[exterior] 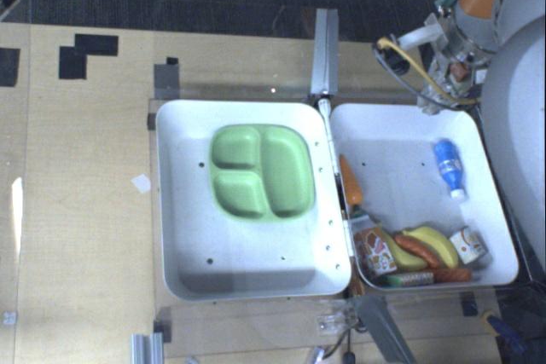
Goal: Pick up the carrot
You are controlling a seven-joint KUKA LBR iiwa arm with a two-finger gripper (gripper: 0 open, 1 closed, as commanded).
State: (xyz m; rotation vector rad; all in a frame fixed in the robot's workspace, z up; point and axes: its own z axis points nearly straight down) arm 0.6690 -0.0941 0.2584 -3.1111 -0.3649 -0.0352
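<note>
Now: carrot [349, 181] by right bin's [401, 119] left wall; pincer [444, 89] seemingly above rim, grip state unclear

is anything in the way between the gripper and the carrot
Nothing visible blocks it. The gripper hangs over the right bin's far rim, and the carrot lies alone against that bin's left wall, bare floor between. The nearest clutter, a snack packet, lies nearer the camera.
</note>
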